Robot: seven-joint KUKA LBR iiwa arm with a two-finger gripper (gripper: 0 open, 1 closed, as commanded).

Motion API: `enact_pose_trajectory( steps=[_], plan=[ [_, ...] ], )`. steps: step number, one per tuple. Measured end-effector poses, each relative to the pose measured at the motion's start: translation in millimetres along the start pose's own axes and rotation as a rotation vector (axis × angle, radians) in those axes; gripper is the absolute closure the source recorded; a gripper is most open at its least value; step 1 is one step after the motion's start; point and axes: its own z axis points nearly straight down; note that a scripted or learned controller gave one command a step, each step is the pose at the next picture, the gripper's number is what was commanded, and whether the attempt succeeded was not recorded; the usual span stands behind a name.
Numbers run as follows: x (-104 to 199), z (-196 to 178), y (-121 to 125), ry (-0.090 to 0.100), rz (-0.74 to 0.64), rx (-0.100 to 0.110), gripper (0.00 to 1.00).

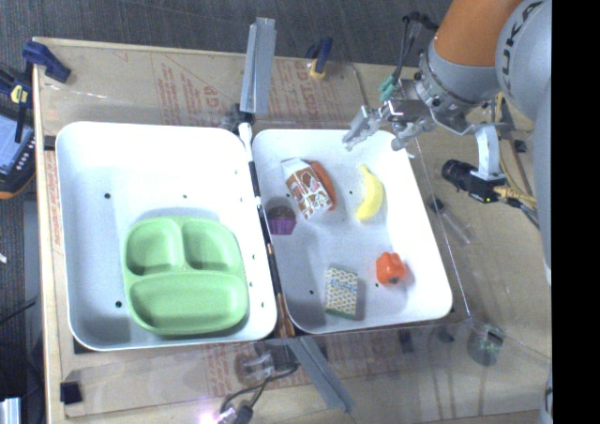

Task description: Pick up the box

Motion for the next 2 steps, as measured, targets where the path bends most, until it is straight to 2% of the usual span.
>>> enact_pose_trajectory(
  steps=[1,2],
  plan=[
    [8.0,107.1,-92.6,-0.001,-0.037,0.002,0.00],
    [-6.2,199.1,-137.3,0.001,-0.026,0.000,0.00]
  ],
)
